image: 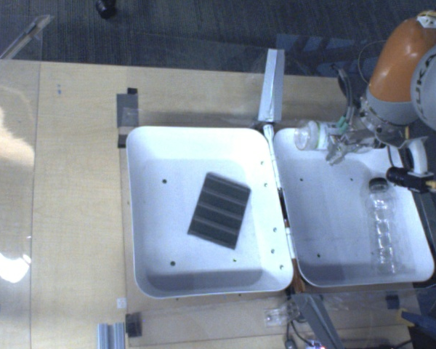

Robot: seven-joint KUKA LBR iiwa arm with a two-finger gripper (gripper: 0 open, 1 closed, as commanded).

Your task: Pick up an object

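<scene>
Gripper (339, 148) at far edge of right bin (327, 260), fingers clamped on clear plastic bottle (310, 135), which lies sideways over bin's top-left corner. Second clear bottle (383, 224) flat along right side of same bin, well apart from gripper. Dark ribbed rectangular block (219, 210) tilted near centre of left bin (152, 195). Wooden bench (65, 217) beneath both.

A pale wooden surface (73, 217) is seen, on which two shallow white bins are set side by side, left bin (142, 195) touching right bin (421, 257).
</scene>
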